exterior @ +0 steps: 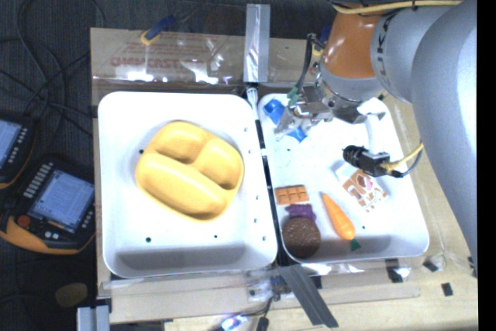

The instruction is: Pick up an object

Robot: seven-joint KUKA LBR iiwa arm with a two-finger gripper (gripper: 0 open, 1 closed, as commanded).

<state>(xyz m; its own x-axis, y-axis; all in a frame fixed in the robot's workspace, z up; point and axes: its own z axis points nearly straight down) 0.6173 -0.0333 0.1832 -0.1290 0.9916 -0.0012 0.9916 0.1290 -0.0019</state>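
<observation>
White bins: two shallow trays side by side on the bench; the left bin (116,244) and the right bin (415,232) meet along a dark seam at mid-bench.
Near edge, right bin: a brown round object (301,236) sits in the near left corner, touching a purple piece (301,209) just behind it; an orange carrot (338,216) lies tilted beside them.
Seam side, right bin: an orange waffle-like block (291,194) rests against the left wall, just behind the purple piece.
Middle, right bin: a red-and-white patterned item (364,191) lies toward the right wall; a black cable connector (366,158) hangs over it. The floor between this group and the far corner is bare.
Left bin: a large yellow bread-shaped object (190,168) fills the centre, with open floor along all four walls.
Far left corner, right bin: a blue object (276,112) lies at the wall.
Gripper (298,116): poised over the blue object at the far left corner; whether its fingers are parted or closed cannot be told.
Arm: grey, with an orange band (353,43), reaching in over the right bin's far edge.
</observation>
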